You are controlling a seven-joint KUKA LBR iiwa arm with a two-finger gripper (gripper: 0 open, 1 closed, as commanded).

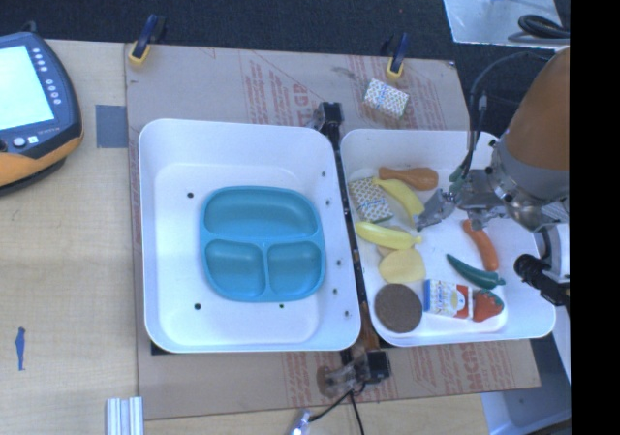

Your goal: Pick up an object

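The right bin (523, 326) holds several toy foods. Among them are an orange-brown drumstick (408, 174), a yellow banana (401, 196), a checkered packet (368, 199), a second long yellow piece (386, 234), a pale yellow round piece (402, 266), a brown disc (398, 307), a white and blue carton (445, 297), a green pepper (474, 272) and an orange carrot (481, 245). My gripper (433, 212) hangs over the middle of this bin. It is just right of the banana and above the long yellow piece, tilted down to the left. I see nothing held in it.
In the left bin (155, 230) lies a blue divided plate (262, 241). A small checkered box (387, 98) rests on the cardboard behind the bins. A handheld controller with a screen (29, 104) sits at the far left. Clamps (329, 115) hold the bins together.
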